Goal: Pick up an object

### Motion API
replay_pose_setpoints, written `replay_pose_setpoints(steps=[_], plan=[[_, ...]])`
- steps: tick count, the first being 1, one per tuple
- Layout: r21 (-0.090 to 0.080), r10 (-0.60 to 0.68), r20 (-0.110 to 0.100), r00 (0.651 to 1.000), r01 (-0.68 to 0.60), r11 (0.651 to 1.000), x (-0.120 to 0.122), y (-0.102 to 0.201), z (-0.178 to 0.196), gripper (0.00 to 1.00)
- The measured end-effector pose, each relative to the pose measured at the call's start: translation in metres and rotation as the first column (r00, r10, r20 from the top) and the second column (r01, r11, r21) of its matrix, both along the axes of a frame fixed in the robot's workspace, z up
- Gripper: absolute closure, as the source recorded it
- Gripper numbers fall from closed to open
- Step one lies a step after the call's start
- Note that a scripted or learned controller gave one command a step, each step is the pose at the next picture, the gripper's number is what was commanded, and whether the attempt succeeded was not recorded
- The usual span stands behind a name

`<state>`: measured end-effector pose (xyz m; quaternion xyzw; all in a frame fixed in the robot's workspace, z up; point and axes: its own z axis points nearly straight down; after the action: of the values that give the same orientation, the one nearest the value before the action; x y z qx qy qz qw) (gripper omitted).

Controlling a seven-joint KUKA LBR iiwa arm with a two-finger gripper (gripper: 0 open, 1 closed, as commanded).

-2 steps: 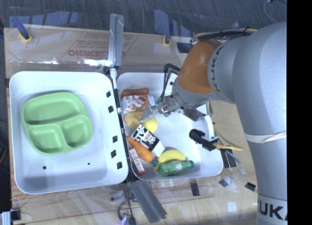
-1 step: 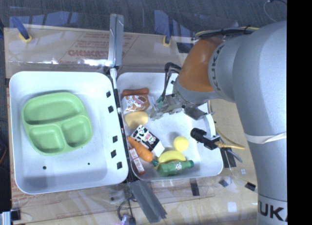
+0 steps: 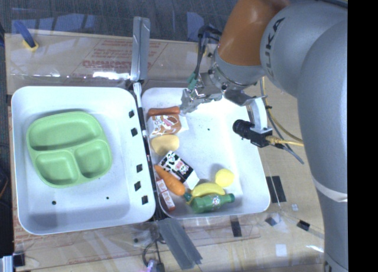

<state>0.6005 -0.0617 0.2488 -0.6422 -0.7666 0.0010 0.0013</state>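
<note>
Pictured from above: end effector (image 3: 188,101) poised low over the far end of the right bin (image 3: 251,170), just beside a sausage-like item (image 3: 163,111) lying against the divider. How far open it stands, impossible to tell from this angle; nothing seen gripped.

Clustered along the near-left of that bin: a printed snack packet (image 3: 165,124), a pale potato (image 3: 165,143), a black-and-white carton (image 3: 176,167), a carrot (image 3: 170,182), a lemon (image 3: 224,177), a banana (image 3: 208,190) and a green bottle (image 3: 211,202), the last three touching or nearly so. In the left bin (image 3: 23,111), a green divided plate (image 3: 68,148), well apart from the arm.

Likely step in hand: choosing and descending on a target. Best bet, by this view, the sausage-like item, nearest the tool. Worth aligning across its short axis, coming straight down, keeping clear of the bin wall and the packet touching it. Risk judged: a nudge against the divider rather than a clean closure, or snagging the packet edge. Lemon also a fair candidate, though round and apt to roll.
</note>
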Motion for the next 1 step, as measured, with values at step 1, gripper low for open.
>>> replay_pose_setpoints(steps=[1], plan=[[0.0, 0.0, -0.002, 1.0, 0.0, 1.0, -0.0004, -0.0004, -0.0009, 0.0]])
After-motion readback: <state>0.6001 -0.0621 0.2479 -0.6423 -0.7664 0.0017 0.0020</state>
